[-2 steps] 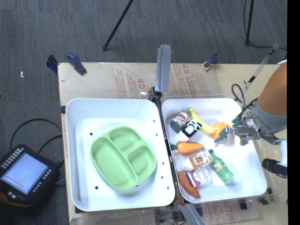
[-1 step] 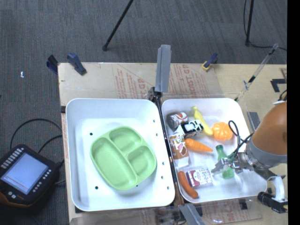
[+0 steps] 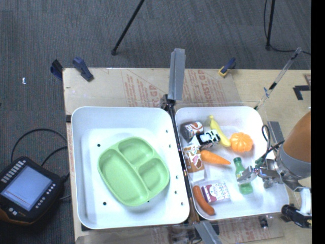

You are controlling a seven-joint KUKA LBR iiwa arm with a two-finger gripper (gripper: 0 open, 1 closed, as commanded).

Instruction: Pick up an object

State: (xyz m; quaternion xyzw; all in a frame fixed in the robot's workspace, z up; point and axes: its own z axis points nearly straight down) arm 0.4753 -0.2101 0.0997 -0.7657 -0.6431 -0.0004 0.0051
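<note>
Camera view: gripper (image 3: 250, 175) low in the right bin (image 3: 254, 117), near its right wall, fingers pointing left; whether they are spread or pinched I cannot tell. Green bottle (image 3: 241, 176) sits touching or just left of the fingertips, long axis running toward and away from the camera, cap at the far end, base nearest. Further left lie a carrot (image 3: 215, 158), an orange ball (image 3: 241, 142), a banana (image 3: 218, 131) and a small carton (image 3: 216, 191); the left bin holds a green divided plate (image 3: 133, 171).
</note>
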